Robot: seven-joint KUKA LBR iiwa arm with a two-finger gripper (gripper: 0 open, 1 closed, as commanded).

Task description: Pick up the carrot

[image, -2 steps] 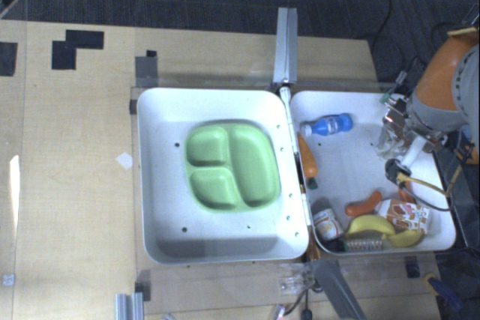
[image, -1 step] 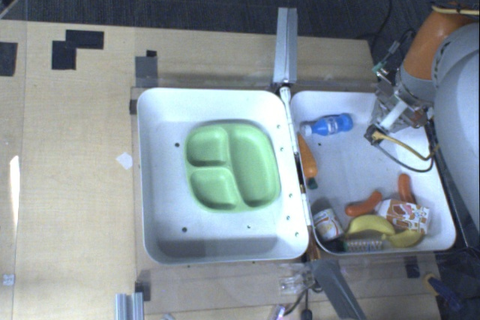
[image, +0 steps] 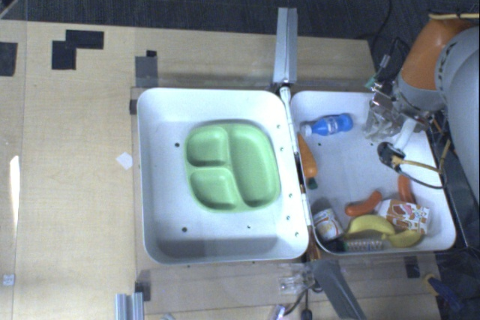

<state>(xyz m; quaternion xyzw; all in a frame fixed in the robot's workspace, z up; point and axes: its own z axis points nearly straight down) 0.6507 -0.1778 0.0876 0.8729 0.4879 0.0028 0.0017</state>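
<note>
Bananas [image: 386,230] lie nearest; carrot [image: 306,155], against the green tray [image: 231,165]'s bin divider, looks stiff, light; grip mid-length; hand [image: 384,124] state unclear

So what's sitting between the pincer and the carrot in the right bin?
In the camera view, the blue bottle lies roughly between the pincer and the carrot; the rest of that stretch is bare white bin floor.

Carrot [image: 306,159] in right bin [image: 341,97], along left wall.
</note>
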